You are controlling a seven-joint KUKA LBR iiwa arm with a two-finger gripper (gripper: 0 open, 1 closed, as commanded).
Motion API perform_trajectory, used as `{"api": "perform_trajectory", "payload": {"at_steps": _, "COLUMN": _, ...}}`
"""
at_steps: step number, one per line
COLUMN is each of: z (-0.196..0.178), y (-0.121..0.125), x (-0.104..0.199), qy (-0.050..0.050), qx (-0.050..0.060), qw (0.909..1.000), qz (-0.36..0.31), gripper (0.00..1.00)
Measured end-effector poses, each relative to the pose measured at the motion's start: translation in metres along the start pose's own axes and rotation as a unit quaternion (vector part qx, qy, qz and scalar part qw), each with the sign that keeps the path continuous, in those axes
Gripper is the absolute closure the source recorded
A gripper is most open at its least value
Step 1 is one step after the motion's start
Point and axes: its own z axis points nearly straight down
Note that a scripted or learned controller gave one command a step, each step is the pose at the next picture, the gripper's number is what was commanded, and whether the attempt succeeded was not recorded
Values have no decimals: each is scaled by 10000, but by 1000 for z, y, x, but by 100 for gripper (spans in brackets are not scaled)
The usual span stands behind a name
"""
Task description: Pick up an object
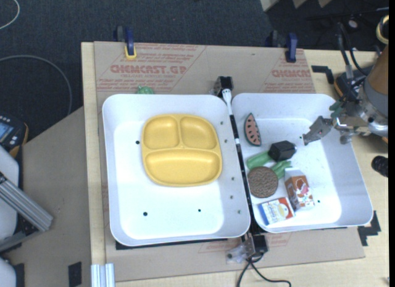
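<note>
The table (185, 63) carries two shallow white bins side by side, their inner rims nearly touching along a central seam. The left bin (123, 205) holds one item: a yellow plate (181, 150), smooth plastic, rounded-rectangular, divided into three compartments, lying in the upper half. The bin floor below the yellow plate and along its left wall is open.

The right bin (345, 187) holds six items, all grouped in its left half:
- one watermelon slice (252, 129), wedge-shaped, red with dark seeds, near the upper left;
- one black block (282, 150), matte, just right of centre;
- one green piece (270, 162), elongated, lying partly under the black block;
- one brown disc (263, 182), round with a rough texture, touching the green piece;
- one red carton (299, 192), small and box-shaped, printed;
- one white packet (276, 210), flat, with a blue and red label, near the front rim.

The right half of that bin's floor is open.

The end effector (313, 133) sits over the upper right area of the right bin, above the floor and apart from every item. Its fingers (318, 127) point left toward the black block; whether they are spread or pressed together cannot be determined. Nothing is visible between them.
</note>
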Motion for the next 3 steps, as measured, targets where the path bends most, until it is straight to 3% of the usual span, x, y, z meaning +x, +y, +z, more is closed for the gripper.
{"api": "perform_trajectory", "payload": {"at_steps": 1, "z": 157, "y": -21, "x": 62, "qy": 19, "qx": 20, "qw": 10000, "qz": -14, "gripper": 0}}
{"api": "perform_trajectory", "payload": {"at_steps": 2, "z": 141, "y": -19, "x": 58, "qy": -6, "qx": -17, "qw": 10000, "qz": 6, "gripper": 100}}
{"api": "perform_trajectory", "payload": {"at_steps": 3, "z": 23, "y": -56, "x": 116, "qy": 13, "qx": -51, "qw": 10000, "qz": -31, "gripper": 100}}
